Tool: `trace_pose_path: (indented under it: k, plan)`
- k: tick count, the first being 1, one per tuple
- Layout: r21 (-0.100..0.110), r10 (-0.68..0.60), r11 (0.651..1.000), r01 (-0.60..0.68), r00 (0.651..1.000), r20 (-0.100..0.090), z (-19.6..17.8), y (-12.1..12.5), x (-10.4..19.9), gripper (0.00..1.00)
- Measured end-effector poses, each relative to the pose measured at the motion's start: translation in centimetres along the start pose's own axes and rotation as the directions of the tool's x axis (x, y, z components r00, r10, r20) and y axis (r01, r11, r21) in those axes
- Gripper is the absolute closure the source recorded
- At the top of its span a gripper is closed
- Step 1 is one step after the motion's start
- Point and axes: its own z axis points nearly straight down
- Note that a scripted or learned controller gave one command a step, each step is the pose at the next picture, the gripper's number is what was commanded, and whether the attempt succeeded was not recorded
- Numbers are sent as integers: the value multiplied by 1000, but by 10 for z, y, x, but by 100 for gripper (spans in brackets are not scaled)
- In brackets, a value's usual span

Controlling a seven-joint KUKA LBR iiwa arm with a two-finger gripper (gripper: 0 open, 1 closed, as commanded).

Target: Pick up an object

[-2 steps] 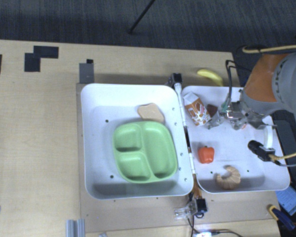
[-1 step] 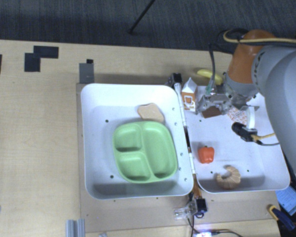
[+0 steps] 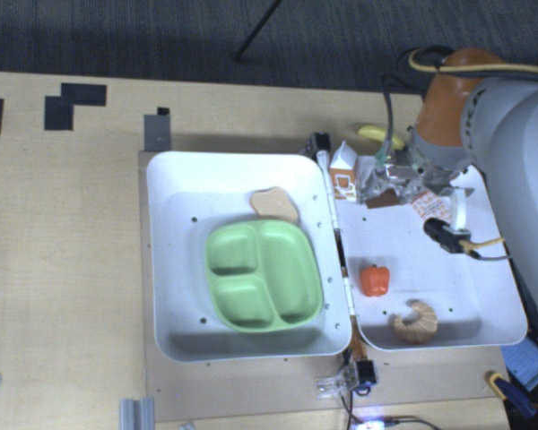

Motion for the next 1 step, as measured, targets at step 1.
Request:
trace_pose_path:
  k: [1]
  plan:
    - [0, 2, 1000, -2, 1000, -3, -90, -58, 49, 100]
